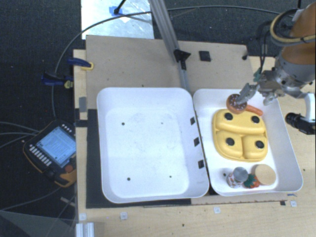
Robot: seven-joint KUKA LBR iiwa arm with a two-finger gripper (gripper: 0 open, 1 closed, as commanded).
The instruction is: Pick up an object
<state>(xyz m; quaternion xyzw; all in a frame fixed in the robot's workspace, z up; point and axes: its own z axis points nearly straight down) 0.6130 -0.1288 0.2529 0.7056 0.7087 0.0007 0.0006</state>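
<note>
My gripper (257, 97) hangs over the back of the right bin (291, 154), with the arm coming in from the upper right. Its two fingers stand apart, open, and nothing shows between them. The left finger (246, 91) ends right beside a small brown ring-shaped object (236, 104); I cannot tell whether they touch. An orange stick-like piece (255, 109) lies just below the gripper. A big yellow moulded object with black dots (241, 135) fills the bin's middle.
At the right bin's front lie a tan disc (265, 174), a grey cap (240, 174) and small red and green bits (252, 182). The left bin (106, 132) sits alongside. A metal pole (165, 26) slants across the back; a handheld pendant (53, 149) lies at far left.
</note>
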